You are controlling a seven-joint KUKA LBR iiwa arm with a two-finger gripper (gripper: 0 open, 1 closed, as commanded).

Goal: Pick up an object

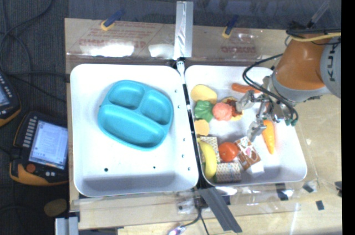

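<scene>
The table point(83, 34) carries 2 white bins side by side. The left bin point(89, 173) holds 1 thing, a blue sectioned plate point(136, 113) lying flat near its middle, well apart from the arm. The right bin point(294, 167) is where the pickable things are heaped, which would explain why the arm point(302, 70) reaches over that bin from the right.

The gripper point(259, 112) hangs low in the right bin, in the gap between a pink ball point(222, 111) on its left and an orange carrot point(269, 136) just below and to its right. The jaws point down into the pile, and whether they are spread or closed cannot be told from this view; nothing is plainly seen between them, so no grasp can be claimed.

Other things crowd the bin: a yellow lemon point(203, 93) at the top left, a green pepper point(203, 110) beside the ball, a banana point(208, 157) along the left wall, a red tomato point(228, 152) and a small snack packet point(249, 155) touching one another lower down.

The crowding probably matters: most things touch neighbours, so a descent could nudge 2 at once. The carrot seems the nearest candidate.
</scene>
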